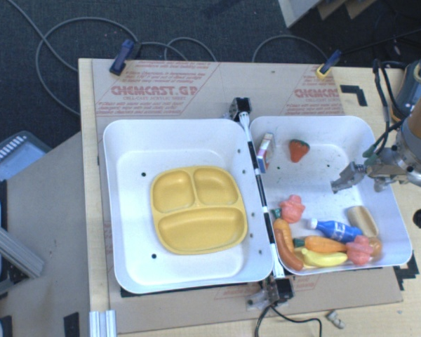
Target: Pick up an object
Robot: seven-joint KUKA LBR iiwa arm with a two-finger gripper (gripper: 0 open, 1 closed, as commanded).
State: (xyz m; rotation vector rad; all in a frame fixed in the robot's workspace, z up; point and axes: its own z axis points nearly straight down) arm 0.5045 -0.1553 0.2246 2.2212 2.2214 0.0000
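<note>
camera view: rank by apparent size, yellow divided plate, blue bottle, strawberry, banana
1. yellow divided plate, by far the largest
2. banana and blue bottle: look about equal in length, not ranking them
3. strawberry, smallest

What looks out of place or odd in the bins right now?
Nothing spilled or damaged. The toys are heaped in the right bin's near corner, and a small box leans against the divider. The yellow tray lies flat in the left bin.
</note>
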